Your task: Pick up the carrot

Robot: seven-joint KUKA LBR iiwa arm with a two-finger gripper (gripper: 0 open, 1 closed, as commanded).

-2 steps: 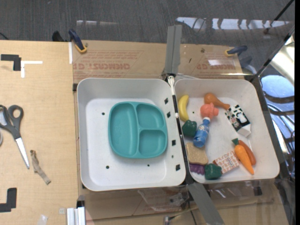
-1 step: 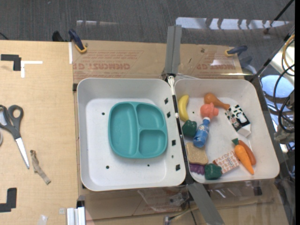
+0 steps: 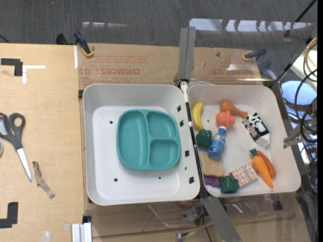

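The carrot (image 3: 263, 168) is orange with a green top. It lies at the right side of the right bin (image 3: 275, 105), near the front right corner, pointing toward the front. A second orange piece lies tight against its right side. A small red-and-white carton (image 3: 244, 174) lies just to its left.
The right bin also holds a banana (image 3: 197, 115), an orange chicken-leg toy (image 3: 228, 113), a black-and-white carton (image 3: 257, 127), a blue bottle (image 3: 217, 142), a green pepper (image 3: 204, 138), a bread slice (image 3: 212, 166) and a green-purple toy (image 3: 225, 184). A teal divided plate (image 3: 149, 139) lies in the left bin (image 3: 96, 150). Scissors (image 3: 17, 140) rest on the bench at left.
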